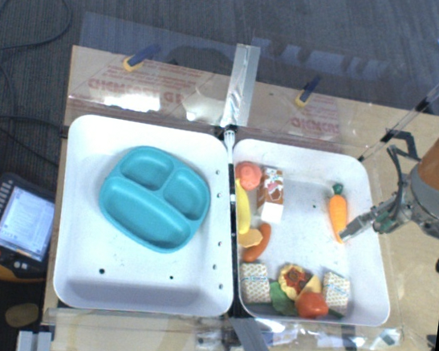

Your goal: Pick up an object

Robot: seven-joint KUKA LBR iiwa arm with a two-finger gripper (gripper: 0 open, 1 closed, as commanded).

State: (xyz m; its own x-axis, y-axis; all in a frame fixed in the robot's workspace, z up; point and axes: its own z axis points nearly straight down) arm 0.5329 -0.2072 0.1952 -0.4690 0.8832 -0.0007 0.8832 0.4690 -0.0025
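Note:
The right bin (370, 257) holds several toy foods. An orange carrot with a green top (336, 210) lies near its right wall. At the left side are a round orange-red piece (246, 173), a yellow banana (242, 208), a brown cake slice (272, 186) and a white cube (272, 212). My gripper (351, 228) reaches in over the right wall, low, its tip just right of the carrot's lower end. Nothing shows between its fingers.
A blue divided plate (153, 196) lies in the left bin (76, 272). Along the right bin's front sit two wrapped squares (254, 281) (336, 290), a red tomato (312, 305) and a pizza-like piece (294, 277). A tablet (23, 220) lies far left.

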